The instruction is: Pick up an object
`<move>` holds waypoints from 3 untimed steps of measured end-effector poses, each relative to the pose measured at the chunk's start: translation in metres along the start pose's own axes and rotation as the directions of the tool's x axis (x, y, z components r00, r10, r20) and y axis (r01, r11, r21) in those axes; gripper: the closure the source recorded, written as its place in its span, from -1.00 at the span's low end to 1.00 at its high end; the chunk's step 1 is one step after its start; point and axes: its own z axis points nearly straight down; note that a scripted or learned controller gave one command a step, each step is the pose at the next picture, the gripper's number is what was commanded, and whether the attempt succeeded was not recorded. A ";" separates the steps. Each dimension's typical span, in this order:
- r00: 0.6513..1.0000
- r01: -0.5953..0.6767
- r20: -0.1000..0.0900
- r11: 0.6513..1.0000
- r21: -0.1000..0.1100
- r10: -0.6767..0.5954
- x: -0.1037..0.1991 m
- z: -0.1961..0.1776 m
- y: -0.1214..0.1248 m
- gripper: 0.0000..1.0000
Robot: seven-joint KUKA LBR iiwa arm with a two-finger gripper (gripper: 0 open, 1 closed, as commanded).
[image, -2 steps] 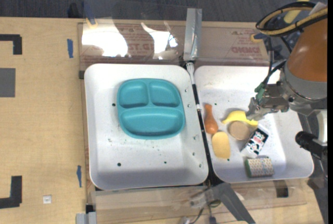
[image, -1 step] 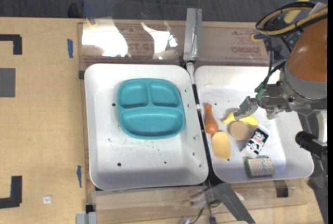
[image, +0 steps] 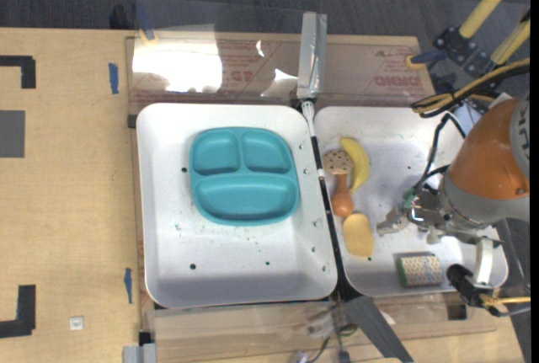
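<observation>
A: Camera view, quick pass. Two white bins on the worktop [image: 67, 184]. Left bin [image: 160, 269] carries a teal divided plate [image: 244, 174], lying flat near its middle. Nothing for me to grab there, I think; too wide for the jaws.

B: And the right bin [image: 387, 130]?

A: That's where the candidates sit. A banana [image: 359, 161] curves along the left side, a small round perforated piece [image: 336, 160] touching it, a wooden peg-like toy with an orange end [image: 342, 194] just below, then a yellow lemon-like piece [image: 358, 235]. All crowded against the divider wall, likely pushed or dropped there. A patterned cylinder [image: 419, 269] lies on its side near the front edge, apart from the rest.

B: Arm?

A: It reaches in from the right, orange band [image: 493, 159] over the bin's right half. I place the gripper [image: 417, 216] low inside the bin, between the lemon-like piece and the cylinder. I can't tell how the jaws stand; wrist hardware and cables cover them. I see nothing between them, so I won't call a hold.

B: Stage?

A: My guess: pick not done. The cylinder looks the nearest target, and being isolated, the easiest. The clustered items risk a nudge against the wall.
</observation>
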 end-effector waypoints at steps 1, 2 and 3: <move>0.996 0.092 -0.002 0.996 0.001 -0.092 0.047 -0.026 0.064 -1.00; 0.989 0.149 0.005 0.988 -0.028 -0.149 0.054 -0.005 0.137 -1.00; 0.950 0.312 0.008 0.950 -0.033 -0.312 0.046 -0.003 0.136 -1.00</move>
